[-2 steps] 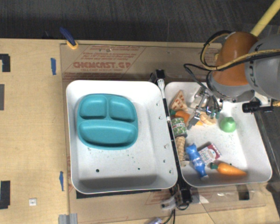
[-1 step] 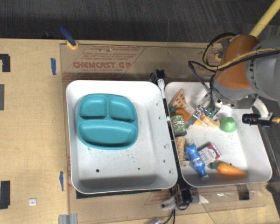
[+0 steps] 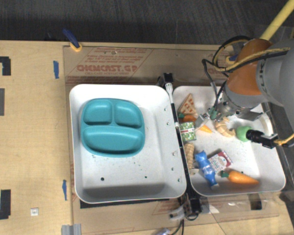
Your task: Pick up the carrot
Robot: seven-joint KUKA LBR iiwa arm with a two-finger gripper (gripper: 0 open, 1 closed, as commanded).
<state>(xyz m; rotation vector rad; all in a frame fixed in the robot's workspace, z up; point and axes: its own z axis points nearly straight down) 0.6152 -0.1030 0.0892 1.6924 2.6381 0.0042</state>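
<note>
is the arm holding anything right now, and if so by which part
Cannot be told. The gripper sits low in the right bin, near the top, among small toys. The carrot lies apart from it at the bin's near edge, so it is not held.

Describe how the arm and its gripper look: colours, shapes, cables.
The arm is rounded, grey-shelled, with a glossy orange band above the wrist. Thin black and yellowish cables loop around the band. The gripper is small and dark, with bits of green and metal; finer detail is too blurred to tell.

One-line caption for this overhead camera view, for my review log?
Grey arm's gripper hovers at right white bin's far end; orange toy carrot lies near front; teal divided plate in left bin.
</note>
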